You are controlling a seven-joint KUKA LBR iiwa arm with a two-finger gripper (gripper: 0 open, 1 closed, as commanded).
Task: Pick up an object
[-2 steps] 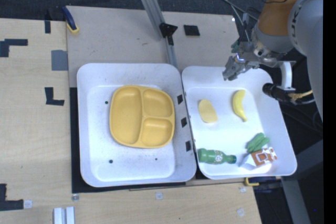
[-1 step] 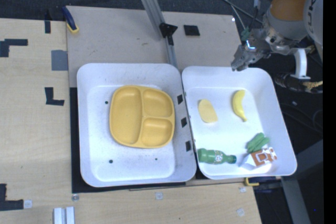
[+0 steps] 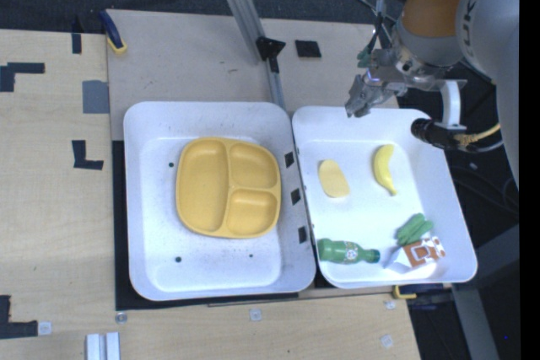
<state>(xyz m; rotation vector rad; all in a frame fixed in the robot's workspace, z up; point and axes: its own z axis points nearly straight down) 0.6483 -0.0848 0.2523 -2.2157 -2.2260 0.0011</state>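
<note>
Gripper [image 3: 361, 104] is seen over the far rim of the right bin [image 3: 447, 206], nothing between its fingers. Jaw state cannot be told; tips are small and dark against the bench.

Candidate objects are all in the right bin: pale yellow oval piece [image 3: 333, 179] near the left wall, banana [image 3: 385, 168] just right of it, green bottle [image 3: 346, 251] lying flat at the near edge, green leafy item [image 3: 412, 228] touching a small orange-and-white carton [image 3: 422, 252] in the near-right corner. Yellow divided plate [image 3: 228, 186] is set in the left bin [image 3: 139, 206].

Risks, judged:
- Descent from the present spot is likely to hit the rim, not an object.
- Oval piece is flat, so it may be slid rather than pinched.
- Bottle may be rolled away by off-centre contact.
- Leafy item and carton are touching, so both may be caught or nudged.
- Curved banana may be slipped from a poorly aligned grip.
</note>
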